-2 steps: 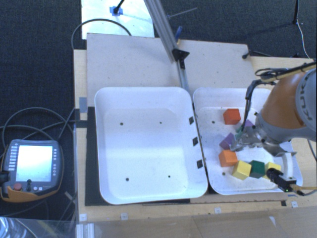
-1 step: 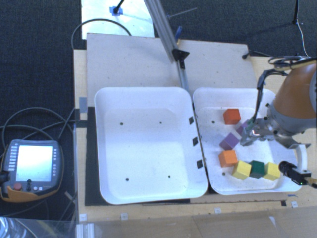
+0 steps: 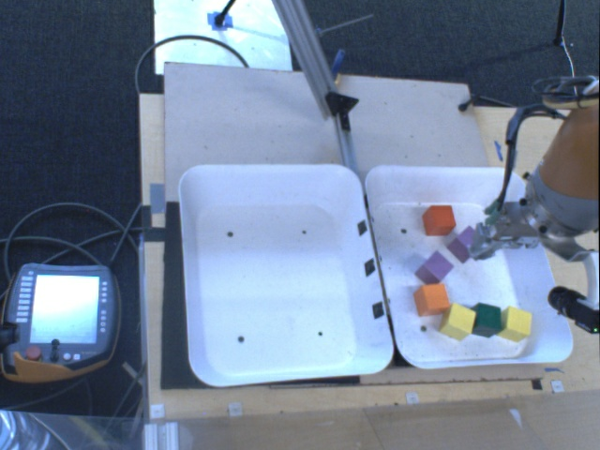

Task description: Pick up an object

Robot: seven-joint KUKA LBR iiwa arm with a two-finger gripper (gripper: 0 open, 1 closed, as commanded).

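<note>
Several small cubes lie in the right bin (image 3: 553,345). An orange cube (image 3: 438,219) sits near the back, with a purple cube (image 3: 459,244) just in front of it. A second purple cube (image 3: 434,267) and a second orange cube (image 3: 432,298) lie closer to the bin's middle. Along the front stand a yellow cube (image 3: 458,321), a green cube (image 3: 487,318) and another yellow cube (image 3: 516,322). My gripper (image 3: 487,239) reaches in from the right, low over the bin, right beside the first purple cube's right side.
The left bin (image 3: 272,270) stands beside the right one. A metal pole (image 3: 309,45) slants over the back of the bench. A teach pendant (image 3: 58,322) lies on the floor at the left. The arm's orange band (image 3: 572,167) hangs over the right bin's right edge.
</note>
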